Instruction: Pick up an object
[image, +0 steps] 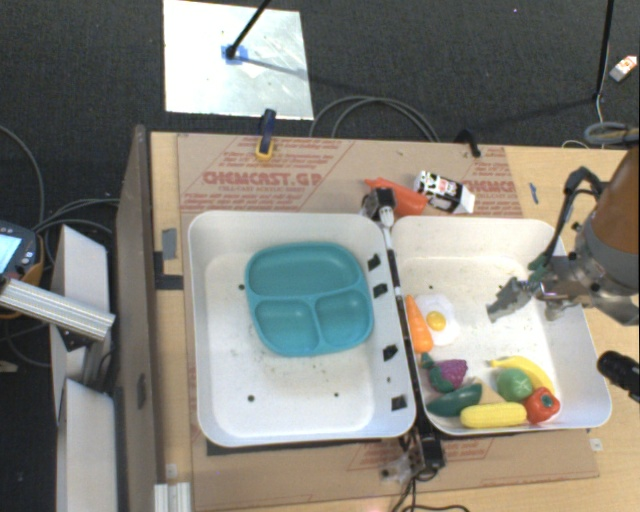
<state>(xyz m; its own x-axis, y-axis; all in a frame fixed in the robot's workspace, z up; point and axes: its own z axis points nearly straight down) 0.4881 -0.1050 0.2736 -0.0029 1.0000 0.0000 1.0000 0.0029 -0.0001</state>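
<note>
Seen from above at a slant: two white bins side by side on the desk (330, 165).

In the left bin (225, 400), near its middle, a teal divided plate (308, 298).

In the right bin (470, 240), toys gathered along the near edge and the left wall: an orange carrot (418, 322) against the left wall, a fried egg (436, 318) just beside it, a purple piece (451, 372), a dark green vegetable (455, 401), a yellow corn cob (491, 414), a green pepper (514, 384), a banana (530, 370) behind it, a red tomato (542, 403) at the near right corner.

Reaching in from the right edge, the arm (610, 250); gripper (505, 300) low over the bare middle of the right bin, apart from the toys. Fingers: cannot tell whether apart or together. Nothing visible between them.
</note>
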